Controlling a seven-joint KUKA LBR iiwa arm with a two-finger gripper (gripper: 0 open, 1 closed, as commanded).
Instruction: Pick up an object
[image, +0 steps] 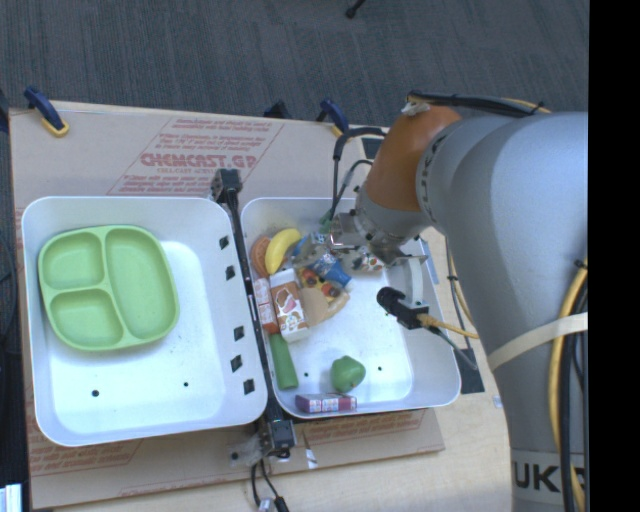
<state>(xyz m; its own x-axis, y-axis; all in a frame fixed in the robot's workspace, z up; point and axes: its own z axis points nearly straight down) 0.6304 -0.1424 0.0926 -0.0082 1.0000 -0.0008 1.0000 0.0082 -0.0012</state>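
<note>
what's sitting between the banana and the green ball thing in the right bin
In the camera view, a small red-and-white carton lies between the banana and the green round object, with bare white bin floor below it.

Arm (480, 190) over right bin (425, 375); green tray (105, 288) in left bin (130, 400)

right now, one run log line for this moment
arm: over right bin | hand: down in object pile by banana | grasp: unclear | left bin: green tray

Even, bright overhead light. My grey arm (520, 200) casts a soft shadow into the right bin (430, 370). Slight glare on the white plastic; overall focus is mildly soft.
</note>
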